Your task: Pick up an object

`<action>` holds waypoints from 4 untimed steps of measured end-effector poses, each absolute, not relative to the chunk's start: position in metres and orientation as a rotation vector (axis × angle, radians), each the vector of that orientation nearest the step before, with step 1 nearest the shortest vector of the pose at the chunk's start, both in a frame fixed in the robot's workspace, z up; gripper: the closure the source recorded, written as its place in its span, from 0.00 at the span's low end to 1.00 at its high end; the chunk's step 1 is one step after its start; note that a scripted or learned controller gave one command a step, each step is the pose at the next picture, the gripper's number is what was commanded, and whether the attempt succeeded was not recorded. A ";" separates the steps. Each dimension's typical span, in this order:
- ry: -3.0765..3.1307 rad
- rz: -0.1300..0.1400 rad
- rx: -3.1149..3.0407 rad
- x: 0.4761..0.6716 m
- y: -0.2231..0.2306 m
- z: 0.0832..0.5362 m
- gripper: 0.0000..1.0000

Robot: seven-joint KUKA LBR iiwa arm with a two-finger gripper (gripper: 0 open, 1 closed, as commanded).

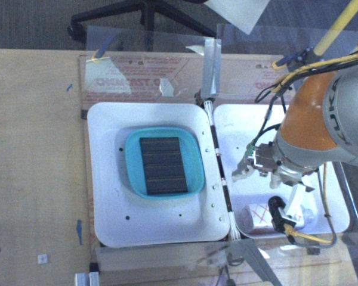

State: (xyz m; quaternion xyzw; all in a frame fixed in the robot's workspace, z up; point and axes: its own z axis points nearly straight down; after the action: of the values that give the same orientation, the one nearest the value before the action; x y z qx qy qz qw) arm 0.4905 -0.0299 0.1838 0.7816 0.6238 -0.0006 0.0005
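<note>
A: Location of the pick candidates?

B: Nearest to the gripper: a small white packet (259, 214) with a red crosshatch print, lying flat in the right bin (232, 130). Found at the near edge, close to the seam between the two bins.

A: Contact with the gripper?

B: None visible. Gripper (243, 168) over the middle of the right bin, pointing toward the seam, apart from the white packet and farther back. Opening state: cannot be told from this angle.

A: Other candidates?

B: In the left bin (107, 177): a teal dish (133, 159), rounded-square, set flat at about the centre. Inside the teal dish: a dark ribbed block (163, 165), rectangular, long side running front to back, within the rim on all sides.

A: Arm position?

B: Grey arm (346, 118) reaching in from the right, with the orange band (304, 118) above the wrist, over the right half of the right bin.

A: Surroundings?

B: Both bins side by side, meeting along the seam, on a pale wooden bench (30, 159). Behind the bins: a cardboard panel (137, 79) with red print. At the far end of the seam: an upright metal post (210, 64). On the bench left of the left bin: small blue tape marks (79, 231). Beyond the bench: the black base of an office chair (143, 11) on a dark floor.
</note>
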 end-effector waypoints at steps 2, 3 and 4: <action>1.694 -0.005 2.650 0.508 -0.125 0.149 0.00; 1.940 -0.003 2.475 0.479 -0.129 0.142 0.00; 1.830 -0.002 2.552 0.479 -0.194 0.122 0.00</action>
State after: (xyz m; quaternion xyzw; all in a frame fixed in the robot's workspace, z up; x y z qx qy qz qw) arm 0.4789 -0.1943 0.1220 0.8126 0.5828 -0.0006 0.0005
